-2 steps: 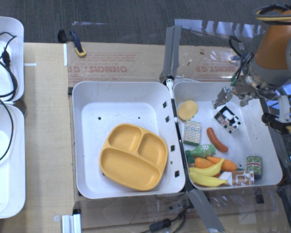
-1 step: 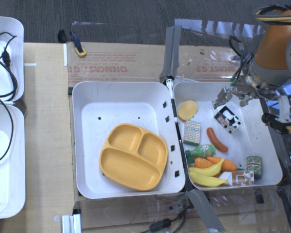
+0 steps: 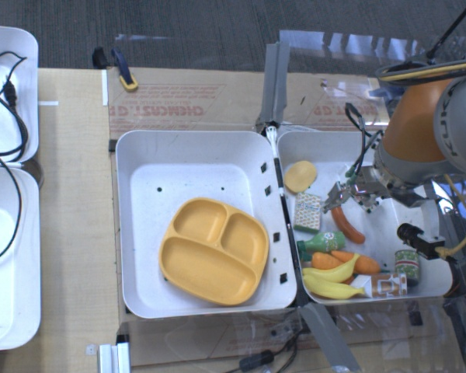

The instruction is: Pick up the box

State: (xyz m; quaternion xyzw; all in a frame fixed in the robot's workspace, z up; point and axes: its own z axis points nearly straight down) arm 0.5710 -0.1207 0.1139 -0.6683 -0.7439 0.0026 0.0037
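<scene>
Gripper (image 3: 340, 196) over right bin (image 3: 443, 282) centre, finger state not discernible, box (image 3: 308, 210) against that bin's left wall just beside gripper, not gripped, yellow divided plate (image 3: 214, 249) in left bin (image 3: 140, 169)

Red printed lettering runs across the brown cardboard sheet (image 3: 188, 99) on the bench behind the bins, seen upside down and too blurred to read with certainty.

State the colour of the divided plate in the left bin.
Yellow-orange plastic divided plate, plain, seen in the camera view.
</scene>
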